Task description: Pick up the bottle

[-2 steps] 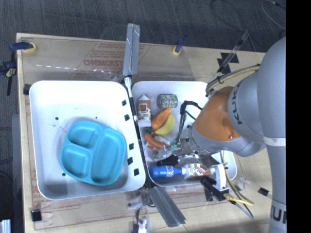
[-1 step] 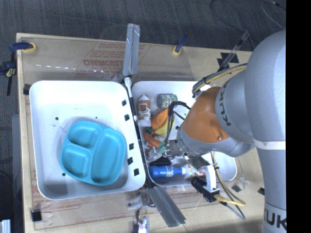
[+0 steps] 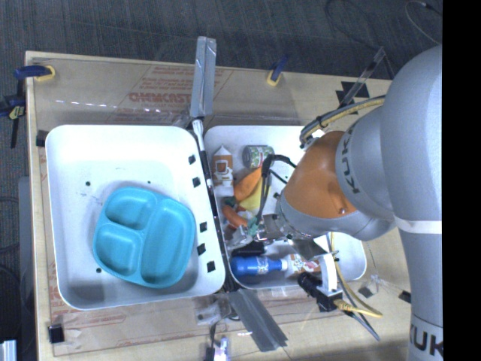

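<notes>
The bottle (image 3: 259,265) lies on its side along the near edge of the right bin (image 3: 353,265), blue body towards the divider. The end effector (image 3: 282,235) sits just above it; whether it is wide or narrow, I cannot tell. The bottle is probably light, smooth and prone to rolling; gripping across the mid-body seems best.

Turquoise divided plate (image 3: 144,236), white bins (image 3: 68,156), dark blue bottle (image 3: 255,266) with white cap, orange-banded grey arm (image 3: 353,179)

Bearing two white bins side by side: a wooden bench (image 3: 113,81), the left bin (image 3: 68,156) and the right bin (image 3: 233,135) lying directly on it, rims touching.
</notes>
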Robot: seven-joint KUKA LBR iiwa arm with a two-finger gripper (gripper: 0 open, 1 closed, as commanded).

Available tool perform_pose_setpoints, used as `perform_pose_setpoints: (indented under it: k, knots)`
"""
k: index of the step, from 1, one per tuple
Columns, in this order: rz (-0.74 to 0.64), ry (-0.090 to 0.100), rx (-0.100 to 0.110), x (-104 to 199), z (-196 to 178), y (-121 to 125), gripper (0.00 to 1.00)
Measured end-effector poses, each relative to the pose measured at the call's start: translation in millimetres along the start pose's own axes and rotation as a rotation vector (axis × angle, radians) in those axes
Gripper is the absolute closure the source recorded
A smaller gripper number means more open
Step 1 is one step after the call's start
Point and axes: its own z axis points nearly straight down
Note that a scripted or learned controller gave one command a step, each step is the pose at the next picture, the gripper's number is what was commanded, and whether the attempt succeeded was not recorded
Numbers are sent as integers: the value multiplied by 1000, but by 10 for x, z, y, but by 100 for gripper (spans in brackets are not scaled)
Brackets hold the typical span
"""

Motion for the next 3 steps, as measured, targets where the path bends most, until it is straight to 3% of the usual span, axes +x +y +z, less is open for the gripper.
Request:
perform_pose_setpoints:
  k: [1,2,3]
  knots:
    - [1,-2,0,-13,-3,-2,0]
    - [-12,9,-2,-208,100,-13,0]
    - [-13,8,-2,-208,101,-13,0]
